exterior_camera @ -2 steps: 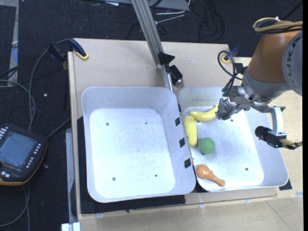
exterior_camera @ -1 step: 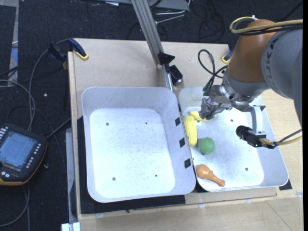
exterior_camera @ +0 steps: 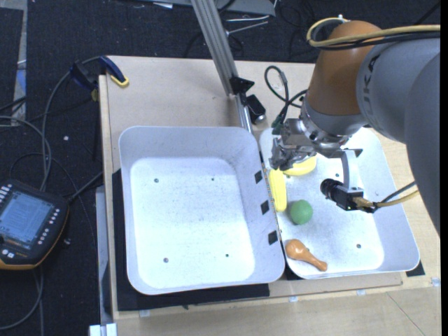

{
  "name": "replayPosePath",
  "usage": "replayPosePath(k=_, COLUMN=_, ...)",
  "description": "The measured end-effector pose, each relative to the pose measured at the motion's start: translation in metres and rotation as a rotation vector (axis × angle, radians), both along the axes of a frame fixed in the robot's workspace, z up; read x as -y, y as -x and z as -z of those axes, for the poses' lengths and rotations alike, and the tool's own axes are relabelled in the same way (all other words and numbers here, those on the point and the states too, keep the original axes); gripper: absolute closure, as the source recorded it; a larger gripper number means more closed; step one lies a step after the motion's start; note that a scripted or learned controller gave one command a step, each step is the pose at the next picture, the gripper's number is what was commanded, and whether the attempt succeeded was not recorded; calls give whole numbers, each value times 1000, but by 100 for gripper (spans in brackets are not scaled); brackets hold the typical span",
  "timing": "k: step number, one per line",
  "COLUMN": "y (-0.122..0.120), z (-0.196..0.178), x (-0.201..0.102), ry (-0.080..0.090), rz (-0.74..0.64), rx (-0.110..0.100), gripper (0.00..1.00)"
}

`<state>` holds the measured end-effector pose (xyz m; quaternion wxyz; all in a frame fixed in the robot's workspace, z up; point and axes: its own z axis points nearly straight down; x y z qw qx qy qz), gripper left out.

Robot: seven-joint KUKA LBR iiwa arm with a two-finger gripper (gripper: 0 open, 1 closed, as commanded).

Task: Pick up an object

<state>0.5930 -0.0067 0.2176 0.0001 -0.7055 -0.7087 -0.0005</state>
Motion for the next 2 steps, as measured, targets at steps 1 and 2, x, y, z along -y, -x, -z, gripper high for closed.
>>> replayPosePath(k=1, y=-7, z=-10, x=-46, ry=0, rz=0, rx=0, gripper=100)
replayPosePath(k=2, y=-25, z=-3, x=-100, ry=0, rz=0, rx=-1, gripper=100)
